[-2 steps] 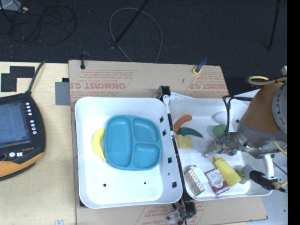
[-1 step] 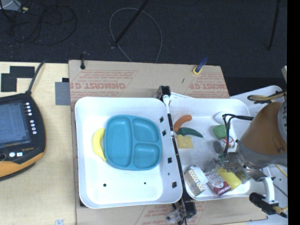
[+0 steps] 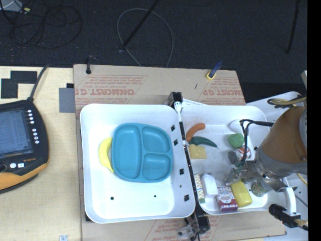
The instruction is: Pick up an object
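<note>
My gripper point(image 3: 235, 173) hangs low over the right bin point(image 3: 220, 118), in its right half, with the grey and orange arm point(image 3: 281, 144) above it. Just in front of it lie a yellow block point(image 3: 241, 194) and a red and white box point(image 3: 226, 201). A white bottle point(image 3: 209, 186) lies to its left. A green lump point(image 3: 235, 140) sits behind it. Further left are an orange piece point(image 3: 195, 130), a dark green pepper point(image 3: 203, 141) and a pale yellow cube point(image 3: 197, 152). I see nothing between the fingers.
The left bin point(image 3: 95, 185) holds a blue divided plate point(image 3: 142, 152) with a yellow banana point(image 3: 104, 153) tucked at its left edge. A control pendant point(image 3: 17, 139) lies on the bench at far left. A small round can point(image 3: 258, 188) sits under the arm.
</note>
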`<control>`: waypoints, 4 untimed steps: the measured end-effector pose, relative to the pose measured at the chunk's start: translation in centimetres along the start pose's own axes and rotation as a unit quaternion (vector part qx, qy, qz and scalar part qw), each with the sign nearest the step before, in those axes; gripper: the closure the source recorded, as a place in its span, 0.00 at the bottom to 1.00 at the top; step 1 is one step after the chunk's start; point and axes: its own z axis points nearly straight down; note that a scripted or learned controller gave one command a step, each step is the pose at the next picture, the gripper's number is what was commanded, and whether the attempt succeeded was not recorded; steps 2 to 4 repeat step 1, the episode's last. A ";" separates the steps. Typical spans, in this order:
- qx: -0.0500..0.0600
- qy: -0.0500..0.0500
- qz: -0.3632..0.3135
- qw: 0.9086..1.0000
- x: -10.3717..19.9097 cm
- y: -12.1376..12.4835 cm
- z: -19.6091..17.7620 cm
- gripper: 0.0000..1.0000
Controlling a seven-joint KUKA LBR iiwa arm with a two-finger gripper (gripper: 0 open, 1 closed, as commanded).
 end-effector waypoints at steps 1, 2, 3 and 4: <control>-0.002 -0.001 -0.004 1.000 4.8 0.0 -7.1 1.00; -0.002 -0.001 -0.004 1.000 4.8 0.0 -7.1 1.00; -0.002 -0.001 -0.004 1.000 4.8 0.0 -7.1 1.00; -0.002 -0.001 -0.004 1.000 4.8 0.0 -7.1 1.00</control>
